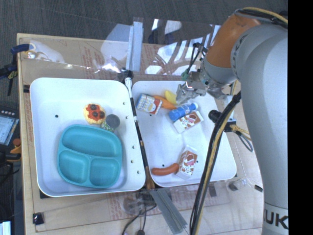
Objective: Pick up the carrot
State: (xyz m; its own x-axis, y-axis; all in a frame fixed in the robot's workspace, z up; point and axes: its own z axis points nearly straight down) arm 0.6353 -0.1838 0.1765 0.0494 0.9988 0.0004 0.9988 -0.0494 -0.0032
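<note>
Overhead, fingers (184,93) hover by carrot (165,102) in right bin (161,177); grip state unclear; "KU" lettering (275,221) on arm.

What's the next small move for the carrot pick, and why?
Probably a short shift toward the left bin, then descend: the gripper sits over the blue bottle and yellow item, while the carrot lies just left of it, beside the small carton.
</note>
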